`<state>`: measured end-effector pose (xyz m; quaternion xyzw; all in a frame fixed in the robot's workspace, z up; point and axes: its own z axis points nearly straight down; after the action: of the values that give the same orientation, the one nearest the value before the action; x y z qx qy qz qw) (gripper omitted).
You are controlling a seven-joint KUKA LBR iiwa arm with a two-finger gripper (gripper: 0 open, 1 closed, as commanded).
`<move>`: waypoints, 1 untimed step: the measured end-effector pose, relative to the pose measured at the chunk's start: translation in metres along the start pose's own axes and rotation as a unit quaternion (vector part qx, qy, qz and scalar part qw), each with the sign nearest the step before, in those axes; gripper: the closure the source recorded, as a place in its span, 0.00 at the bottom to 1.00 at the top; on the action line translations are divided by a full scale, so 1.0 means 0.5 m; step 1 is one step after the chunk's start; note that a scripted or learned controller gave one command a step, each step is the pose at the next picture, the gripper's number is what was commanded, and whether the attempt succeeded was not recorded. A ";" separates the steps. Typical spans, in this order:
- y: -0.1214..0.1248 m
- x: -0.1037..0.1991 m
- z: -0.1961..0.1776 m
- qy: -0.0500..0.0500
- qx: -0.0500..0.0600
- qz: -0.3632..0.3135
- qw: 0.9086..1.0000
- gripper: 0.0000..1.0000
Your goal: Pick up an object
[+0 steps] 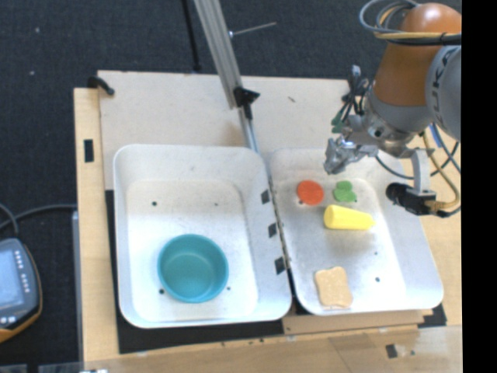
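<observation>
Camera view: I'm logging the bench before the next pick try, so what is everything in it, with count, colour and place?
bins: two, white, side by side on the bench
bowl: one, teal, left bin, near front
disc: one, orange-red, right bin, rear
green piece: one, green, right of the disc
yellow piece: one, yellow, right bin, middle
toast: one, tan, right bin, front
pole: one, grey metal, behind the bins
arm: one, grey and orange, right
pincer: one, over right bin's rear

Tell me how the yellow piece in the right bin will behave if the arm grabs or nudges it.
The yellow piece looks like a rounded wedge lying on its side, so a nudge may roll or pivot it. Its surface seems smooth, so it may slip out of a pinch. It lies close to the green piece and the orange disc, so a push could knock them.
</observation>
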<state>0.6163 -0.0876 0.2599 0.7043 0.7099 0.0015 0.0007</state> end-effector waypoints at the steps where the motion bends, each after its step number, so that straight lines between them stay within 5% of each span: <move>1: 0.026 0.108 -0.014 0.000 0.000 0.000 1.000 1.00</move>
<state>0.6291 -0.0333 0.2669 0.7043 0.7099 0.0014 0.0006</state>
